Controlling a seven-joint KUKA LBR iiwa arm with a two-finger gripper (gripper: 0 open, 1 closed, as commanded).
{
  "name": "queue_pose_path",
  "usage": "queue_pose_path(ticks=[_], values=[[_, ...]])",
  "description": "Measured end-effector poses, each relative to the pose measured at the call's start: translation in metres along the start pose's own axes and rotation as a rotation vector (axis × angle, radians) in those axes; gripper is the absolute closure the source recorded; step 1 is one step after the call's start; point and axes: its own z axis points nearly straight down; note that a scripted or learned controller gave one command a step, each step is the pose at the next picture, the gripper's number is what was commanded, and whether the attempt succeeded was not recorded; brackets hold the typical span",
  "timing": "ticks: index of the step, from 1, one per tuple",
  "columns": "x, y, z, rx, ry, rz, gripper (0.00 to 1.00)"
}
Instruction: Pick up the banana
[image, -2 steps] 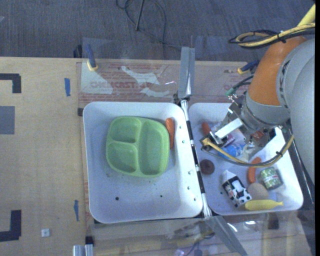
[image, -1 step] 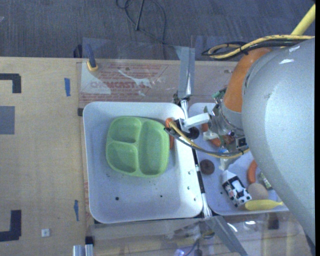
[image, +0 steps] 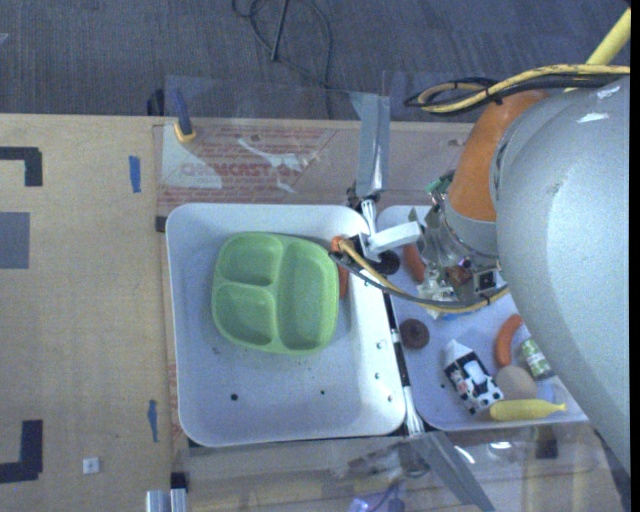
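The yellow banana (image: 527, 409) lies at the front edge of the right bin (image: 432, 395), below a beige egg-shaped piece (image: 516, 381). The arm's grey body with its orange band (image: 492, 165) covers the right bin's far right part. The gripper (image: 440, 285) hangs over the back of the right bin, well behind and left of the banana, among cables. The wrist hardware hides its fingertips.
The left bin (image: 200, 400) holds a green divided plate (image: 276, 292). In the right bin lie a dark round disc (image: 414, 334), a small white and black carton (image: 470, 375), an orange carrot-like piece (image: 505, 338) and a green-labelled item (image: 533, 357). A yellow cable (image: 400, 290) trails across the divider.
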Motion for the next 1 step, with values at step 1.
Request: queue_pose_path(ticks=[1], values=[[0.0002, -0.0011, 0.0002, 0.000, -0.001, -0.002, 0.00]])
